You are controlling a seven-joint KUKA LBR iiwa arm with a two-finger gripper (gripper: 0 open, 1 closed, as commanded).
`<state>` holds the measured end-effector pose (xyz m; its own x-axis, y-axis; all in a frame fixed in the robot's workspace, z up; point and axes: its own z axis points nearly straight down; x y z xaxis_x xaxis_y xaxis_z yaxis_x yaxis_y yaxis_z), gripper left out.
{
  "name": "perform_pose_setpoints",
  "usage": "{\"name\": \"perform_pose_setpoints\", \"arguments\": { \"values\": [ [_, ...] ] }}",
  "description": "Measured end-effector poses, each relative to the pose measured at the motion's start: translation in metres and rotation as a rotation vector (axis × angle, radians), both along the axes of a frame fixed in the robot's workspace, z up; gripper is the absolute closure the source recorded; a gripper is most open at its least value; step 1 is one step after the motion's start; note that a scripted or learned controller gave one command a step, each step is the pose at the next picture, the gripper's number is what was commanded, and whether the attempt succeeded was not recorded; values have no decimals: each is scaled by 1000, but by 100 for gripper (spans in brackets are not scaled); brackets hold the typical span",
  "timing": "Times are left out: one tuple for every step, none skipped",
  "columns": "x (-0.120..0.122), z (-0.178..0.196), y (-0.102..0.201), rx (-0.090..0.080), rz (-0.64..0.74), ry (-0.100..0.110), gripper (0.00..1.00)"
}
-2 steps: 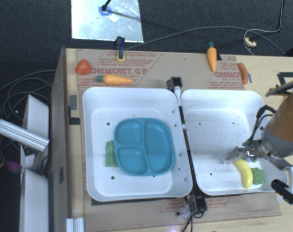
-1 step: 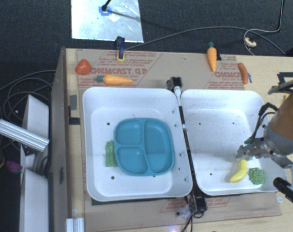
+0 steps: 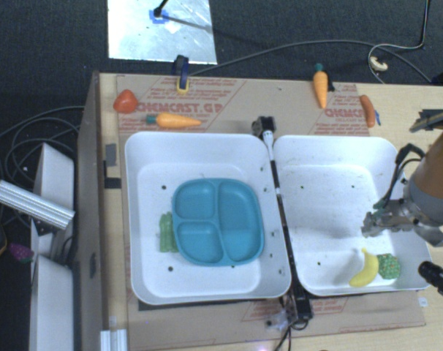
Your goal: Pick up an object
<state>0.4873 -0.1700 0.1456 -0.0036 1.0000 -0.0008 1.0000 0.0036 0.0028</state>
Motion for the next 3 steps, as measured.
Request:
{"name": "perform_pose_setpoints", "arguments": {
  "values": [
    [39, 64, 20, 0, 1, -1, 100],
    [39, 64, 20, 0, 1, 0, 0],
    [4, -47, 17, 1, -3, 5, 0]
  ]
}}
